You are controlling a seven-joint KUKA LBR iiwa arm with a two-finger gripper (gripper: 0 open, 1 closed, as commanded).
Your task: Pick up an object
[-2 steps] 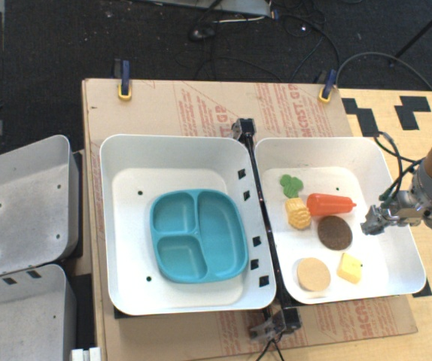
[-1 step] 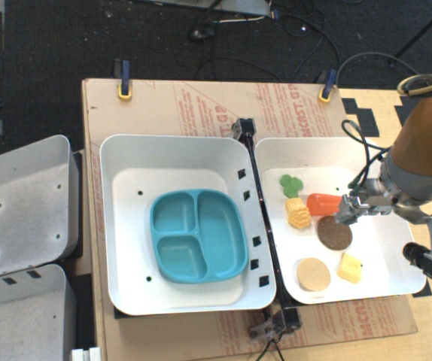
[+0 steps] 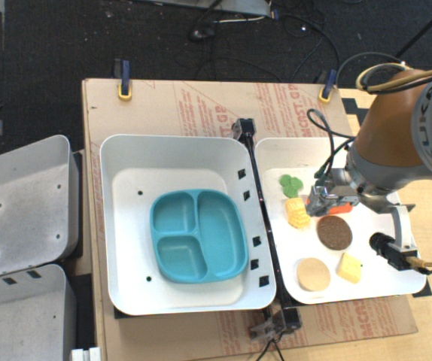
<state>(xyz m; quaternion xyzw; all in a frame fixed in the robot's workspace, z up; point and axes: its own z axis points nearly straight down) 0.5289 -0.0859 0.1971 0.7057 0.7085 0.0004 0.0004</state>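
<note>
**Arm hovering over toy food in right bin**

The arm [image 3: 400, 138] is reaching in over the right bin [image 3: 404, 280], its gripper [image 3: 327, 199] hanging low among the scattered play-food pieces. Whether the gripper is spread or pressed together cannot be told from this slanted view, and nothing is showing between its tips. Just left of the gripper a yellow corn [image 3: 297, 213] is lying, with a green piece [image 3: 290, 183] a little beyond it, up and to the left. Directly below the gripper a brown disc [image 3: 335, 232] is resting flat; farther down are sitting a tan disc [image 3: 313, 274] and a yellow wedge [image 3: 349, 268]. Well to the left, the other bin [image 3: 118, 224] is holding a teal tray [image 3: 198, 235]. The corn looks the likeliest pick: probably light, stiff plastic, somewhat slick, and best pinched across its narrow sides. The flat discs are offering little edge to grip.
</note>
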